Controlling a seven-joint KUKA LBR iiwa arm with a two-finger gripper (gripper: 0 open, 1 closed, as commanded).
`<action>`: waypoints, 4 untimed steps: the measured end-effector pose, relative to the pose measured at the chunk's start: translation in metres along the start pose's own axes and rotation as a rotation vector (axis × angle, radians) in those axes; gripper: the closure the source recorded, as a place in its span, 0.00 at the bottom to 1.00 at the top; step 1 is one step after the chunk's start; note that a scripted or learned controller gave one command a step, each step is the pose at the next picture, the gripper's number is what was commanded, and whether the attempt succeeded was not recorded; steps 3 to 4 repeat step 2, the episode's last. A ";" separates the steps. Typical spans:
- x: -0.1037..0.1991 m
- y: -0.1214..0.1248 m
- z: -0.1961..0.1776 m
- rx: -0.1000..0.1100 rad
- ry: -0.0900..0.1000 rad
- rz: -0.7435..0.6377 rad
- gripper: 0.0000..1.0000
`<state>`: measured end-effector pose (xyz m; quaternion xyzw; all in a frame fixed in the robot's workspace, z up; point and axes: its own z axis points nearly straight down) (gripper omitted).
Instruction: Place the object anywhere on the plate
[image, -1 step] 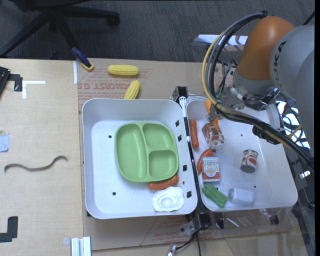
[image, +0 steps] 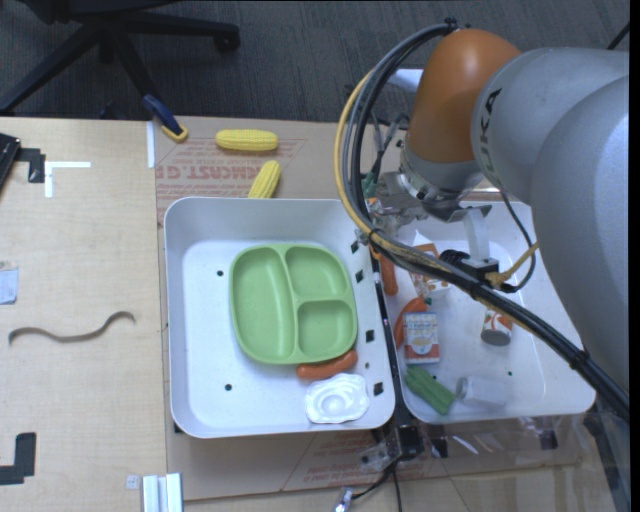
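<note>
The green plate (image: 295, 303) looks like smooth matt plastic, the white bins (image: 190, 330) glossy plastic, the bench (image: 80, 390) pale wood

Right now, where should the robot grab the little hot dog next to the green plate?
Probably across the middle of the hot dog, coming straight down from above. It lies flat and long on the left bin floor, pressed along the green plate's lower edge, with the white fried egg just below. The jaws should close across its narrow width, where room is tight.

Green three-compartment plate (image: 294, 303) flat in left bin, compartments bare.
</note>
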<state>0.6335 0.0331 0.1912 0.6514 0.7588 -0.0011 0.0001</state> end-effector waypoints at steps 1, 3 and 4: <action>0.086 -0.009 -0.032 -0.001 0.000 -0.038 1.00; 0.085 -0.009 -0.032 0.000 -0.001 -0.037 0.00; 0.085 -0.009 -0.032 0.000 -0.001 -0.037 0.00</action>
